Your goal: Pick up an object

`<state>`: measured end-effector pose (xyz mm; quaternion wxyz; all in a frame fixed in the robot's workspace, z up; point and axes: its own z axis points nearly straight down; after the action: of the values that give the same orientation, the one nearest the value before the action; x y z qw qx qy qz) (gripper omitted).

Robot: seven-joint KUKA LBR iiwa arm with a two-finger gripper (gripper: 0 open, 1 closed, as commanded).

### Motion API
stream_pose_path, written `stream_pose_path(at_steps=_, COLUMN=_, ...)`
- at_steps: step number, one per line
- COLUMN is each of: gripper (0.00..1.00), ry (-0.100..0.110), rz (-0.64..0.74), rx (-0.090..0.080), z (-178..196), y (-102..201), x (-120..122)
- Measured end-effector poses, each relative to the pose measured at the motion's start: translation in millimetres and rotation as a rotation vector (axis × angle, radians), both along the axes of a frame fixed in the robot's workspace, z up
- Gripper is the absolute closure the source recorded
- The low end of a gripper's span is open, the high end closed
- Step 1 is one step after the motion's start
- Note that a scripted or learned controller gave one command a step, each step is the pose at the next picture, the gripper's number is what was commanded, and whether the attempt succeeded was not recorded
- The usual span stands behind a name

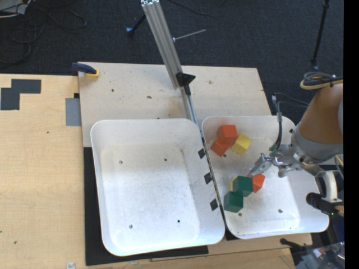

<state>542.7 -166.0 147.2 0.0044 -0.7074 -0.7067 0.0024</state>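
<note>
Bins: two shallow white bins side by side on the tabletop (140, 88), left bin (112, 139) and right bin (303, 220)
Left bin contents: bare white floor with a few small dark specks, no blocks seen
Right bin, near cluster: green block (233, 201) closest to the camera, second green block (243, 184) touching it just behind, small orange block (258, 182) tight against that one's right side, a sliver of yellow at its left
Gripper: gripper (262, 163) low over the right bin's middle, arm entering from the right
Fingers: thin metal fingers pointing left and down; gap too small in this view, so cannot tell whether wide or narrow; nothing seen between them
Key relation: small orange block lies just below and slightly left of the fingertips in the picture, near but apart; nearest candidate for a pick, judged
Crowding: green neighbour touching the orange block leaves little room on that side, a likely cause of a miss
Right bin, far cluster: two orange blocks (224, 138) stacked or overlapping, yellow block (242, 144) beside them on the right, well up-left of the fingertips
Beyond the bins: slanted aluminium bar (162, 35) rising from the tabletop, dark floor behind
</note>
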Motion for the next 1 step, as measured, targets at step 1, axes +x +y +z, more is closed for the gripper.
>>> stream_pose_path(at_steps=1, gripper=0.0, ry=-0.007, rz=-0.001, rx=-0.001, z=-51.8, y=1.1, x=0.4)
